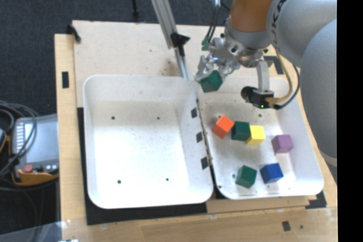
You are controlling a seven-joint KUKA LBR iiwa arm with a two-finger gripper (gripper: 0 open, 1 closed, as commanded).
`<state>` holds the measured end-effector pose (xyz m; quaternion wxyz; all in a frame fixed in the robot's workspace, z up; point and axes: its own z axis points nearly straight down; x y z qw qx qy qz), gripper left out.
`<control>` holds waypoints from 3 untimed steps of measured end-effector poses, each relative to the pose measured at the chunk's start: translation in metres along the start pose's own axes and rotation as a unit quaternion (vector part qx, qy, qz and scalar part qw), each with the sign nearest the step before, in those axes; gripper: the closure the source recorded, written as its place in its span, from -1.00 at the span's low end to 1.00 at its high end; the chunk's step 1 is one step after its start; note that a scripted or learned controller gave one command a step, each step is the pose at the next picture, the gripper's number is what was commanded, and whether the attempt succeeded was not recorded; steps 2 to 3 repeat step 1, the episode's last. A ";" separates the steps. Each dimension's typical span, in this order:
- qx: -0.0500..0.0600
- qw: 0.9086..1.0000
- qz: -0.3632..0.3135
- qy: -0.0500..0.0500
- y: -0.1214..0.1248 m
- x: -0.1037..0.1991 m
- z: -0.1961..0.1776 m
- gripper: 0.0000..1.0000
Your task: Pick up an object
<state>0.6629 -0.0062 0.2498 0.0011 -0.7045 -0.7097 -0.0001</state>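
Note:
My gripper hangs above the back left corner of the right bin, shut on a dark green cube that sits between its fingers, lifted off the bin floor. Lower in the right bin lie an orange cube, a green cube, a yellow cube, a purple cube, a blue cube and another green cube.
The left bin lies beside the right one, sharing a divider edge. A slanted metal rail rises behind the bins, close to the gripper. The arm's grey body fills the upper right.

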 end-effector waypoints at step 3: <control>0.001 1.000 0.000 0.000 -0.008 0.055 0.005 1.00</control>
